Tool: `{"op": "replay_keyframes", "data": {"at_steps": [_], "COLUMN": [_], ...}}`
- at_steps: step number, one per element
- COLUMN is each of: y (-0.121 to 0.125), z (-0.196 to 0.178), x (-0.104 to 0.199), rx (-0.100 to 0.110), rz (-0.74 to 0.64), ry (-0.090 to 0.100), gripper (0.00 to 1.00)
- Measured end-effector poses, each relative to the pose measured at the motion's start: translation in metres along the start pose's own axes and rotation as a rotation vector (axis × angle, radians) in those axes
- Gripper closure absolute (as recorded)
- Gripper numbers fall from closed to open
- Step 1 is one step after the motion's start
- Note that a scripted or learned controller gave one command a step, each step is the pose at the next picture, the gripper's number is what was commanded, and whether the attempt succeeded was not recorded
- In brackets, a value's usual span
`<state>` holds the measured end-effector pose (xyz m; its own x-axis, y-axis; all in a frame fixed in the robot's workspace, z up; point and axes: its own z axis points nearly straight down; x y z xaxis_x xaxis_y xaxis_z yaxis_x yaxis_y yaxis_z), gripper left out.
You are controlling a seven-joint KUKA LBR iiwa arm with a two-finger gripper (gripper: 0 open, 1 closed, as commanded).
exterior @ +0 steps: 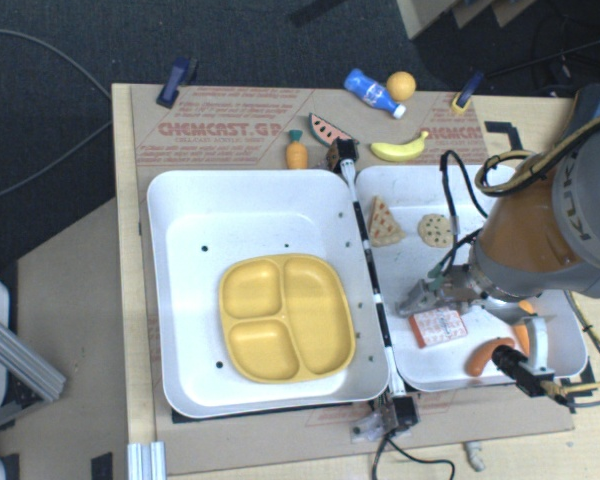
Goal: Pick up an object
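Observation:
My gripper (426,296) hangs low in the right bin (426,374), near its left wall, at the end of the grey arm with the orange band. Just below it lies a small red and white packet (439,327), close to the gripper or touching it. A pizza slice (383,222) and a cookie (435,230) lie further back in the same bin. A red sausage (487,357) rests at the bin's front right, next to an orange piece (525,334). The arm hides part of the bin's right side.
The left bin (164,204) holds a yellow divided plate (286,317). Behind the bins on the bench lie a banana (398,149), a watermelon slice (326,129), a small carrot (297,155), a blue bottle (372,92) and an orange (401,85). Cables run over the right bin.

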<state>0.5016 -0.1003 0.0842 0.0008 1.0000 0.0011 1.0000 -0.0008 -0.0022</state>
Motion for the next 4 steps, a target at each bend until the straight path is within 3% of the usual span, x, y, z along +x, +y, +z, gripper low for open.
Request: {"op": "replay_keyframes", "data": {"at_steps": [1,2,3,4], "y": [0.041,0.123,0.159,0.149], "z": [0.0,-0.001,0.001,-0.001], "x": [-0.015,0.0,0.001,0.004], "rx": [-0.003,-0.003,0.024,0.0], "rz": [-0.001,-0.002,0.0,0.001], "ry": [-0.002,-0.001,-0.007,-0.007], "gripper": [0.0,0.0,0.0,0.0]}}
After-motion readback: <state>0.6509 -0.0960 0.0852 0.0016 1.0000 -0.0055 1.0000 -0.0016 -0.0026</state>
